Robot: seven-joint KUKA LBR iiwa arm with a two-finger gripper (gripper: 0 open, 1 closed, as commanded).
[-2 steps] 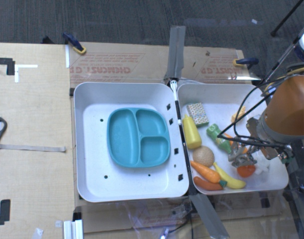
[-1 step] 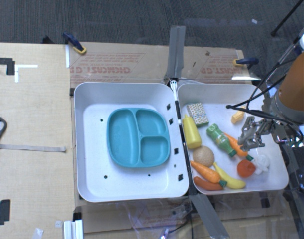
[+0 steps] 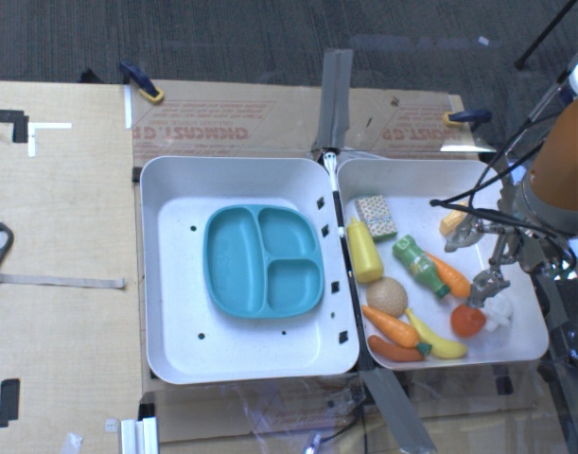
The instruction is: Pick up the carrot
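Two orange carrots lie in the right bin (image 3: 530, 348). One carrot (image 3: 448, 273) lies slantwise beside a green bottle (image 3: 419, 265). The other carrot (image 3: 391, 326) rests near the front wall, between a brown round fruit (image 3: 387, 296) and a banana (image 3: 436, 339). My gripper (image 3: 469, 264) reaches in from the right and hangs over the right end of the first carrot. Its fingers stand apart, one fingertip (image 3: 456, 239) behind the carrot and one near the red tomato (image 3: 467, 321). Nothing is held between them.
The right bin also holds a yellow bottle (image 3: 364, 252), a speckled sponge (image 3: 375, 216), a yellow wedge (image 3: 451, 221), a dark red piece (image 3: 394, 351) and a white lump (image 3: 499, 312). A teal divided plate (image 3: 265, 259) lies in the left bin (image 3: 166, 282).
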